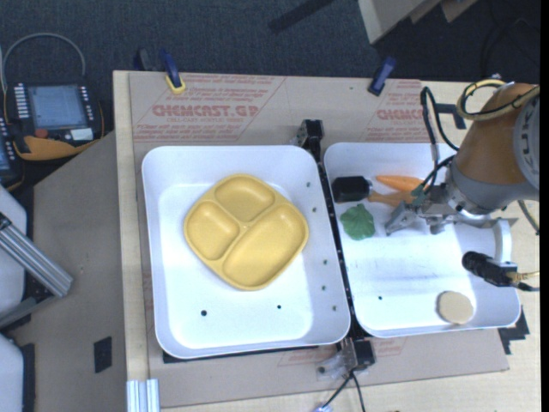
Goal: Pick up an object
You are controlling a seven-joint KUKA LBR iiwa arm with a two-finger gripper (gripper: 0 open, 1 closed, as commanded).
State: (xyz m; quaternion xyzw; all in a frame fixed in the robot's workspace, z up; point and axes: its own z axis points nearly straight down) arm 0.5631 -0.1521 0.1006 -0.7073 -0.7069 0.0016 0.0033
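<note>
Two grey gripper (401,219) fingers stand spread for you, pinching nothing, beside the green broccoli-like plastic piece (358,222).

A bench topped with brown board printed with red lettering (249,106) carries two shallow white bins side by side, their inner edges nearly touching. The left bin (167,256) sits squarely on the board. The right bin (403,303) reaches toward the board's right edge. Blue clamps (172,71) grip the board's far edge.
</note>
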